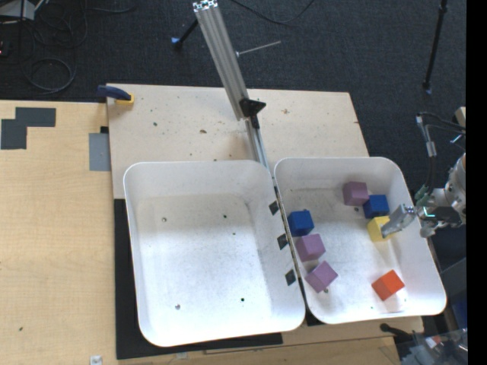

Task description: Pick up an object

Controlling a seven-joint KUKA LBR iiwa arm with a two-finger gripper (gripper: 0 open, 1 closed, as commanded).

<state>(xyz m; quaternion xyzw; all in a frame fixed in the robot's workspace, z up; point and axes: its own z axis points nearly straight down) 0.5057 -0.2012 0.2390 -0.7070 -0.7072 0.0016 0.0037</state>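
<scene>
The right bin [415,196] holds several small cubes. A blue cube [300,221] sits by the bin's left wall, with two purple cubes [310,246] [322,275] below it. Another purple cube [354,193] and a second blue cube [376,205] lie toward the right side. Just below them is a yellow cube [374,229]. An orange cube [389,285] rests near the front right corner. My gripper [397,222] reaches in over the bin's right rim, and its tip is right beside the yellow cube, touching or nearly so.
The left bin [137,204] stands beside the right one, sharing a divider with black clips [280,240]. A slanted aluminium post [228,67] rises behind the bins. Cables and stands lie on the dark floor at the back and right.
</scene>
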